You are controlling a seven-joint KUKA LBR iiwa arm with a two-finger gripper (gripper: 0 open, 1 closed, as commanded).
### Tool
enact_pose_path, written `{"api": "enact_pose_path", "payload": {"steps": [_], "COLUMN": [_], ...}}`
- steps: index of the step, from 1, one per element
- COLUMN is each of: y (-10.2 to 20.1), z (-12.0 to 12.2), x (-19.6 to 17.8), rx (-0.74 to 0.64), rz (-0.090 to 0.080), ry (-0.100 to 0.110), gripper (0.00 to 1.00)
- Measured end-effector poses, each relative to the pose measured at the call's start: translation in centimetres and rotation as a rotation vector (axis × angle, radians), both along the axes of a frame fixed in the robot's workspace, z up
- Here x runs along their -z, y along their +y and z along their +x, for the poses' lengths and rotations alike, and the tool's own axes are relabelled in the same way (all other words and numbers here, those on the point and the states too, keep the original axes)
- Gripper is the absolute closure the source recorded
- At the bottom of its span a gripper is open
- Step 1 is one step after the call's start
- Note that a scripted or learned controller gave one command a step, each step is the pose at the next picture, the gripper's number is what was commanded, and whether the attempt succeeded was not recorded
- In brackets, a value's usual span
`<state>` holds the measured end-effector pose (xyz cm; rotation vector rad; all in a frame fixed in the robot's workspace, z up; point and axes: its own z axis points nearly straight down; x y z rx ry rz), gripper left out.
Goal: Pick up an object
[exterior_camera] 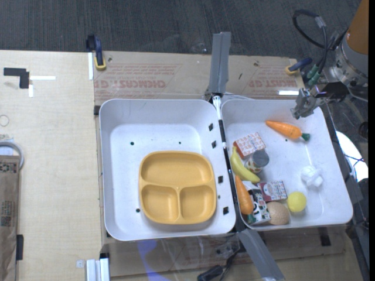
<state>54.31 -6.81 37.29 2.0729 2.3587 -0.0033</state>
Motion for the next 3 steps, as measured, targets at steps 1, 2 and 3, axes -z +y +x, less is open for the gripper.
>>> {"api": "enact_pose_path", "payload": {"steps": [1, 2, 3], "y": [-2.3, -6.9, -6.9], "z": [8.0, 9.2, 9.2], "x": [2.1, 16.3, 16.3], "rx": [-0.286, 0.08, 0.08], "rz": [0.0, 0.001, 0.001], "ry": [0.0, 0.003, 0.003], "gripper": [1.0, 1.0, 0.0]}}
